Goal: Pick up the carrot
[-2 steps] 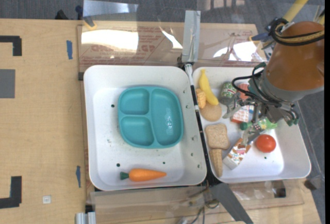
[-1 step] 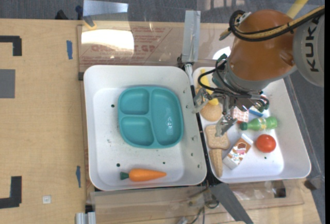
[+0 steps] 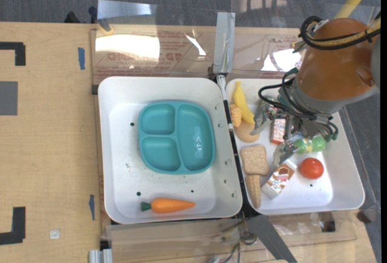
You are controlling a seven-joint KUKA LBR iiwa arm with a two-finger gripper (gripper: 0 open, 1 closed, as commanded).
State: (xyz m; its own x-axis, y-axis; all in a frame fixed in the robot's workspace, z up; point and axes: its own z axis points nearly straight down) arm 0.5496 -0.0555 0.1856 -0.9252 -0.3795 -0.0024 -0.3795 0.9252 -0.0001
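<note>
**Carrot lies in the left bin, arm over the right**

The carrot (image 3: 168, 205) lies flat near the front wall of the left bin (image 3: 115, 135), just in front of a teal divided plate (image 3: 177, 136), its green end pointing left. The arm's end effector (image 3: 290, 126) hangs over the right bin (image 3: 344, 189), well apart from the carrot, above a banana (image 3: 240, 98), a slice of bread (image 3: 254, 159), a tomato (image 3: 311, 168) and a small carton (image 3: 279, 179). How far its grip is spread cannot be told.
</note>
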